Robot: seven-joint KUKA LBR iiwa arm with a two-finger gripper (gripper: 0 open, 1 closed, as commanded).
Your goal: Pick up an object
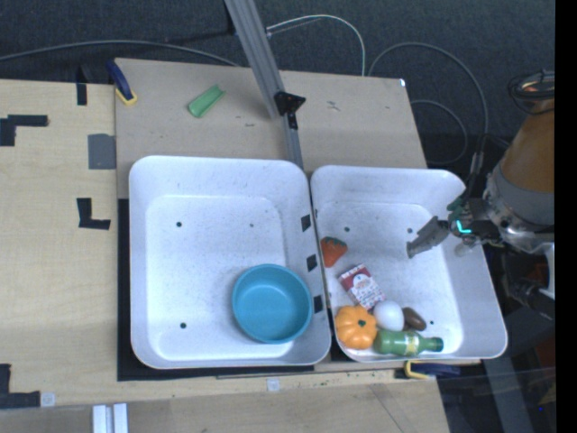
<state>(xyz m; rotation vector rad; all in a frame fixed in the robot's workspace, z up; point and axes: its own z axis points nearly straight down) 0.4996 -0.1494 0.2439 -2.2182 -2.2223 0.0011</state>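
Green bottle lies lowest, well below the tool, beside an egg and pumpkin. Tool state cannot be told. Judged light, rigid and slippery; the bottle should be gripped across its body.

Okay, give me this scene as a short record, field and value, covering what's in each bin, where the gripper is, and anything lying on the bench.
left bin: blue bowl near its front right corner
right bin: strawberry, red packet, orange pumpkin, white egg, brown item, green bottle lying on its side
cluster: all right-bin items sit in its left and front part
gripper: over the right bin's right half, nothing seen between its fingers
bench: green block behind the left bin
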